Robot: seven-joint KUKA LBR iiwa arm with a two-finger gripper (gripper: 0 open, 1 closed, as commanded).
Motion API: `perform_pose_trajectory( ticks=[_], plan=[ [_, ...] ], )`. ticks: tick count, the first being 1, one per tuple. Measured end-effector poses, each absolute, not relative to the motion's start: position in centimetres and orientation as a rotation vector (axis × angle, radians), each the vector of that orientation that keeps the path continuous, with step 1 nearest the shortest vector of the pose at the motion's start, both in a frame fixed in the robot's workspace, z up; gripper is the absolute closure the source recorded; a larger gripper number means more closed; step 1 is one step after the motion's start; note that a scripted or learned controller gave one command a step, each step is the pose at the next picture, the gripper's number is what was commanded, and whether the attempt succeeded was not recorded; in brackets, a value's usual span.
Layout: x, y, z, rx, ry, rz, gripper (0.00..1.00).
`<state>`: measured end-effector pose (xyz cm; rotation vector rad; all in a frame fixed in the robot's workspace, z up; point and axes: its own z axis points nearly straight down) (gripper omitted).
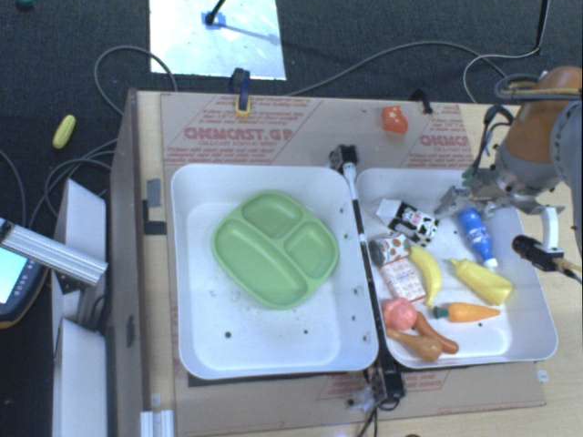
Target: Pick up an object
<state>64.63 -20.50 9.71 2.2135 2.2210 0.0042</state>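
— Where is the gripper [477, 196] right now?

— Over the right bin [537, 335], near its far right part. The grey arm [537, 135] with the orange band comes in from the right, and its tip hangs just at the far end of the blue bottle [473, 232].

— Wide, narrow, or holding something?

— I cannot tell; the wrist covers that part from above. Nothing is visibly lifted, and the bottle lies on the bin floor.

— What does the bottle look like?

— Bright blue, lying on its side, with a white cap toward the near end. It points slightly toward the yellow squeeze bottle [483, 281], which lies just beside that cap.

— And around it?

— To its left is a black-and-white carton [412, 222], and nearer to us a small printed box [392, 247] against the bin's left wall. A banana [427, 274] lies in the middle beside a red-and-white packet [404, 280]. A carrot [468, 313] lies nearer the front, with a pink ball [398, 312] and a brown-orange sausage-shaped toy [429, 340] at the front left.

— The other bin?

— The left bin [200, 335] holds a green divided plate [276, 248], well apart from the arm.
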Motion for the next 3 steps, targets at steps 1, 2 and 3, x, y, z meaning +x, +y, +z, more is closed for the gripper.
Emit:
perform_pose_trajectory(
  ticks=[1,2,3],
  plan=[
    [64.7,-20.5,10.8,2.209,2.223,0.005,1.00],
    [64.0,-12.5,14.3,2.216,2.226,0.004,1.00],
    [61.2,-6.3,18.5,2.215,2.227,0.004,1.00]
  ],
)
